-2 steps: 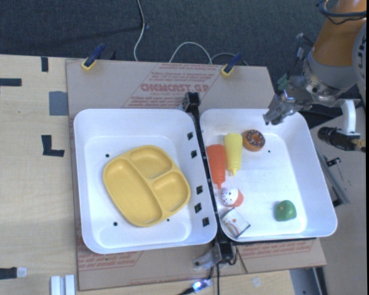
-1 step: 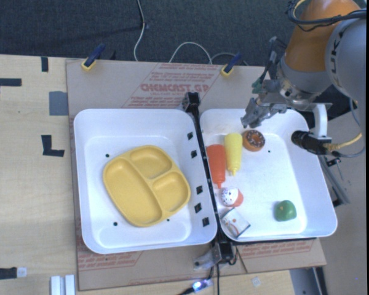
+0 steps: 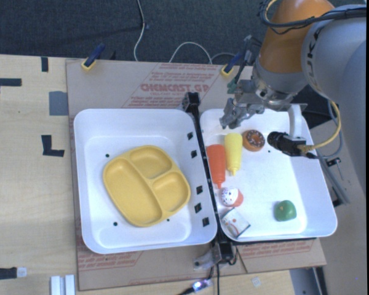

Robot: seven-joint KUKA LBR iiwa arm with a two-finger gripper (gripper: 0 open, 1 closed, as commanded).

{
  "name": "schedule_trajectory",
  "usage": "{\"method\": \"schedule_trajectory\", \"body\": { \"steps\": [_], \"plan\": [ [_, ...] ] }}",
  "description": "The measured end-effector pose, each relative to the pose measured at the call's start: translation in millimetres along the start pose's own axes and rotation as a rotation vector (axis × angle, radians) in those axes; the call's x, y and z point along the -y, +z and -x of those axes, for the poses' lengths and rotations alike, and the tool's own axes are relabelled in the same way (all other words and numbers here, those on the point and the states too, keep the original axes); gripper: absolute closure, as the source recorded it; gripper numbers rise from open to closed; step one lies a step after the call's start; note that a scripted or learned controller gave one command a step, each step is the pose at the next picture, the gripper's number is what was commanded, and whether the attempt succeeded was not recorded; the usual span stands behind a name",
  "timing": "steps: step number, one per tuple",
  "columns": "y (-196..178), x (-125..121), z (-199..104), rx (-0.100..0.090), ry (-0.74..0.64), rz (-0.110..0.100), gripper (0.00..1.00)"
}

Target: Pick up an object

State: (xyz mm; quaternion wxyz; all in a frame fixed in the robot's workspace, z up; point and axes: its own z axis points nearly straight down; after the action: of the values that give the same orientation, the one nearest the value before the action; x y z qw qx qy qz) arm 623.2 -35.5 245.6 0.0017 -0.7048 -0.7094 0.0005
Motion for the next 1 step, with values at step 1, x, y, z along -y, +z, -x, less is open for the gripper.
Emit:
{"method": "schedule_trajectory", "body": {
  "steps": [1],
  "plan": [
    [-3.0, -7.9, -53.2, 0.000, 0.000, 0.001, 1.00]
  ]
}}
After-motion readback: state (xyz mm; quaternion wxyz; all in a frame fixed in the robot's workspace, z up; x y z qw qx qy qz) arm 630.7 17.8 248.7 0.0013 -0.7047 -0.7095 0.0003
